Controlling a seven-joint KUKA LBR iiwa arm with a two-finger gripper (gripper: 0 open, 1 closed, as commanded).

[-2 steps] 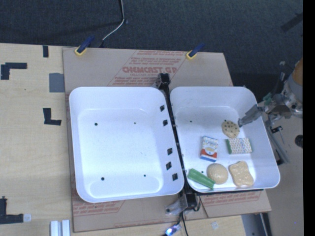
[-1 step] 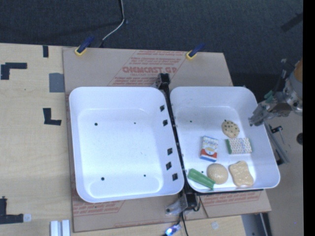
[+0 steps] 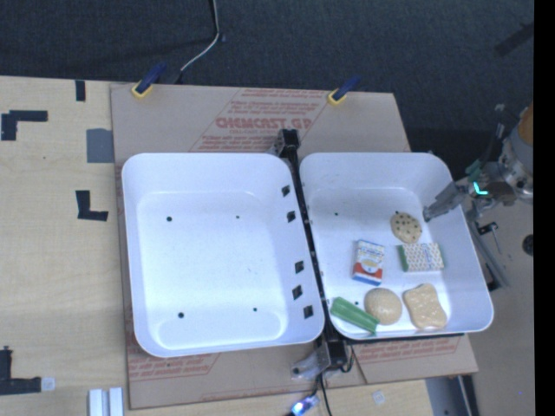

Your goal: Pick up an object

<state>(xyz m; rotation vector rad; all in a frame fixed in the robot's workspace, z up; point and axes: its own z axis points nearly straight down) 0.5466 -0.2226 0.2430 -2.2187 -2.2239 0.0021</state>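
Observation:
The right bin holds several small items. A speckled round cookie lies near its right wall. Below it are a small white box with red and blue print and a green-and-white patterned packet. Along the front wall lie a green oblong piece, a round beige bun and a beige bread-like piece. My gripper reaches in over the right rim, its tip just up and to the right of the cookie, with nothing seen in it.
The left bin sits beside the right one, and a black divider with clips runs between them. Both rest on a cardboard sheet clamped at the back. The arm's wrist hangs over the bench's right edge.

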